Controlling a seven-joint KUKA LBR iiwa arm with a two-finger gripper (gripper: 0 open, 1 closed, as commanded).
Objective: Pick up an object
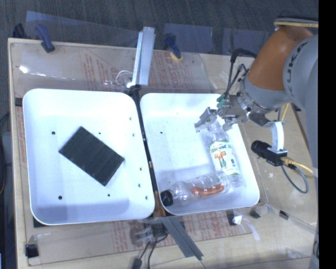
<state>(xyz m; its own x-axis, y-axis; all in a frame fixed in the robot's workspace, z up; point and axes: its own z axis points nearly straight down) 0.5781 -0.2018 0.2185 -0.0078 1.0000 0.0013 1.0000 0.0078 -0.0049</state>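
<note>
On the bench the left bin (39,150) holds a dark pad (91,155), the right bin (168,122) two clear bottles (223,153), and the gripper (213,116) hangs over the upright-lying one's top, fingers seemingly apart, so nothing looks lifted yet.

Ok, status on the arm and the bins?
Gripper over right bin, above upright-lying bottle. Second bottle along near wall. Dark pad in left bin.

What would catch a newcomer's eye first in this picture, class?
The dark flat pad lying askew in the left bin stands out most. In the right bin, two clear plastic bottles meet near the right corner, with the pincer above one's upper end.
</note>
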